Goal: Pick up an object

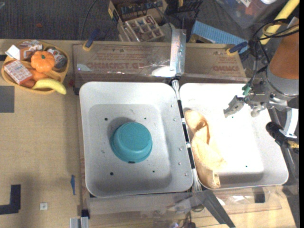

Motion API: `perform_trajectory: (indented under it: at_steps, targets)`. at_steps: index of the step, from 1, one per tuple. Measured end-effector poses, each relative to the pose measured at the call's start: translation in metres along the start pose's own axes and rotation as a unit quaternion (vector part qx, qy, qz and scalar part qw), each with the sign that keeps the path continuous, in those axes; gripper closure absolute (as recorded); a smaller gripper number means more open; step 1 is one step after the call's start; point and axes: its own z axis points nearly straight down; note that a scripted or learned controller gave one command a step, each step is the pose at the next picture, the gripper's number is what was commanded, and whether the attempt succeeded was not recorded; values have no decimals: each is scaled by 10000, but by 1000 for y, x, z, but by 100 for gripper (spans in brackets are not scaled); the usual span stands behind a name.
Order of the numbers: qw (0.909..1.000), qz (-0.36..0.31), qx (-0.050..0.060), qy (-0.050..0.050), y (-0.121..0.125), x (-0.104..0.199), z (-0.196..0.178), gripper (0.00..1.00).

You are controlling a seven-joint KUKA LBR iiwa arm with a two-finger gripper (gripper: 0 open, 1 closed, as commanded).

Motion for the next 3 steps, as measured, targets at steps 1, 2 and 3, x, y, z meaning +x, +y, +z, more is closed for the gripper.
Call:
perform_trajectory:
  at_steps: [1,2,3]
  targets:
    - [9998,-204,-23,-3,1,16,118,0]
    - [9951,-987,-103,-35,-2,35,123,0]
    - [9938,-1110,-109,-22,-1,33,124,0]
